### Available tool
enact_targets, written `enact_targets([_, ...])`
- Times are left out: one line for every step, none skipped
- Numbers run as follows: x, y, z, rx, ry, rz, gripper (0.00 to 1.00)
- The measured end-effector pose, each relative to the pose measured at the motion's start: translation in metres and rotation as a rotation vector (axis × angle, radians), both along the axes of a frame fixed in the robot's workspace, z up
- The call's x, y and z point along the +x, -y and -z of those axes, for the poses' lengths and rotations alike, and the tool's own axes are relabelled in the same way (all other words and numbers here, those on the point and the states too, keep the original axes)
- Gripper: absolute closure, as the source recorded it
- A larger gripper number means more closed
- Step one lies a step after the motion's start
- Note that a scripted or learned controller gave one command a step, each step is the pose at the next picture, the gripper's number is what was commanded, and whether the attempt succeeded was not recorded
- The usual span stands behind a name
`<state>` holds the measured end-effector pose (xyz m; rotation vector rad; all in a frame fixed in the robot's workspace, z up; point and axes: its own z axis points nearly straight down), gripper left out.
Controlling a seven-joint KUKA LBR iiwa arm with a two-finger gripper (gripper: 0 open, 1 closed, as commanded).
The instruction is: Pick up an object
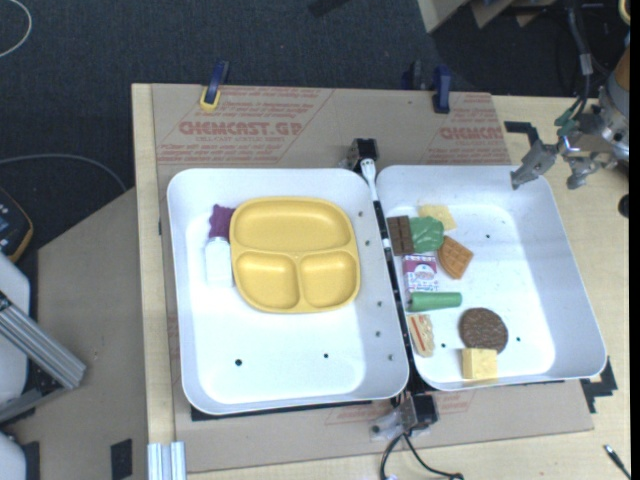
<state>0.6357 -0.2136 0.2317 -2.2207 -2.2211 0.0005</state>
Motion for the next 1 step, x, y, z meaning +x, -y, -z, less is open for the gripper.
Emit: enact_targets([-0.0029,0.0085,0.0480,0.001,-0.005,0.001,0.00])
